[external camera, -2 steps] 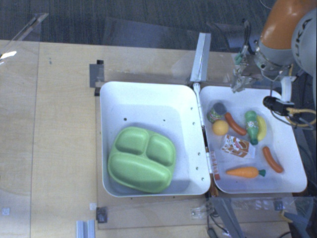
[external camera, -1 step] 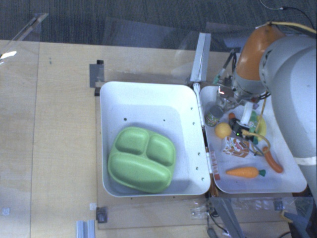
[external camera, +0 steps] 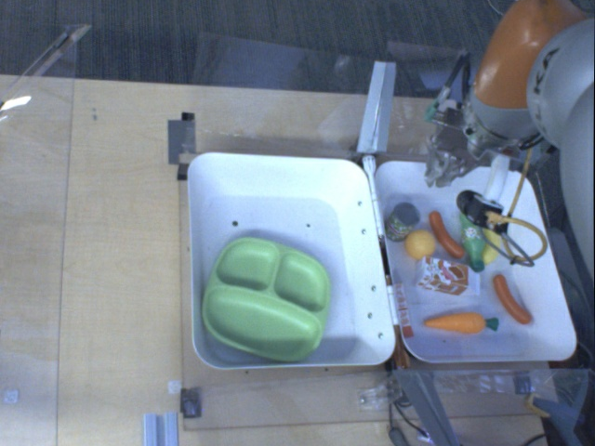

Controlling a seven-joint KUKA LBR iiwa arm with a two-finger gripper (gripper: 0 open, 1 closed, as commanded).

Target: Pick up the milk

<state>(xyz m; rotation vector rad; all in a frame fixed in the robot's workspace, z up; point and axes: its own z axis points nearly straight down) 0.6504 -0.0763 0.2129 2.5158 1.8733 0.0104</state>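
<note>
Down at the lower right of the frame a carrot [external camera: 456, 322] lies near the front edge of the right bin [external camera: 558, 342], and just above it rests the milk [external camera: 442, 275], a small carton lying flat, long axis roughly across the frame. The gripper [external camera: 444, 167] hovers at the bin's upper edge, gripping nothing visible, so the milk sits straight down-frame from it.

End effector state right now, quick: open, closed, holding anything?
End effector: cannot be told; it hangs over the right bin's far edge, apart from the milk.
</note>
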